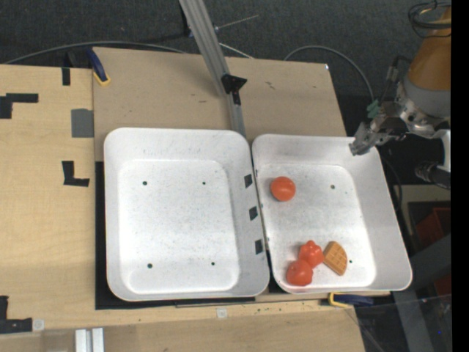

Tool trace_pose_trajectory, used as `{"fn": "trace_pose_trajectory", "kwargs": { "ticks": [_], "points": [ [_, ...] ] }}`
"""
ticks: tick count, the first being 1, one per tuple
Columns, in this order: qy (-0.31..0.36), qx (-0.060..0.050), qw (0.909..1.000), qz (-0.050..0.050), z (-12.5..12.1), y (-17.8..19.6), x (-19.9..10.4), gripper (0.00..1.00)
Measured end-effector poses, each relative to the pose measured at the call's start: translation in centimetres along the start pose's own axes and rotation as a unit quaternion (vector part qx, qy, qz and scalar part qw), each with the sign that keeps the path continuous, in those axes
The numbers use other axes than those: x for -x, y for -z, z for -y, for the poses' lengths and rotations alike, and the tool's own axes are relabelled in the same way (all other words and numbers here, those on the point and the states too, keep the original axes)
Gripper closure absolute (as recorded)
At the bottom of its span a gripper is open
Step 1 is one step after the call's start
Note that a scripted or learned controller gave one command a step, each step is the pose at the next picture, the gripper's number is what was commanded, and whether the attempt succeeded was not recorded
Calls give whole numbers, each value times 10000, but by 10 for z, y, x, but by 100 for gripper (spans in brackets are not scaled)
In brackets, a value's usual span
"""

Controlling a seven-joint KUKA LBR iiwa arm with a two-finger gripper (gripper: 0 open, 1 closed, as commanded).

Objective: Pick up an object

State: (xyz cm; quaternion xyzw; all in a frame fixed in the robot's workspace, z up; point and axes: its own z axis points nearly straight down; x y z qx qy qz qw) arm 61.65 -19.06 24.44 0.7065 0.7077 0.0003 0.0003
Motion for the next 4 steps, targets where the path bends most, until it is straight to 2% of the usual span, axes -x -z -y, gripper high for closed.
{"fn": "trace_pose_trajectory", "kwargs": {
  "ticks": [1, 2, 4],
  "points": [
    [22, -15, 10000, -9, 3, -12, -57, 100],
    [26, -9, 10000, -13, 12, -3, -112, 100],
    [26, -23, 10000, -7, 28, -26, -225, 100]
  ]
}}
